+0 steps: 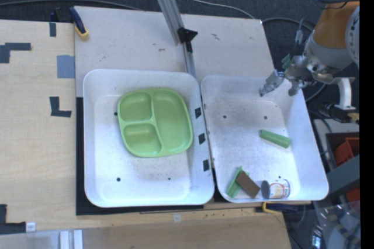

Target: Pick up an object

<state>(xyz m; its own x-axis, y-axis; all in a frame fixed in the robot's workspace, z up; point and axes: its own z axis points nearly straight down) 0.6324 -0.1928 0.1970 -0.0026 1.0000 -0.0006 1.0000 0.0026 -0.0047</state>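
Note:
My gripper (279, 85) hangs over the back right part of the right bin (234, 93), with nothing between its open fingers. Well in front of it a green stick-shaped block (274, 138) lies on the bin floor. Along the bin's front edge sit a green and brown flat piece (242, 183) and a small can on its side (276, 189). A green divided plate (155, 122) rests in the left bin (96, 142).
A metal pole (169, 5) slants across the bench from the back down to the gap between the bins. A blue and yellow clamp (78, 23) sits at the bench's back left. Cables trail behind the bins.

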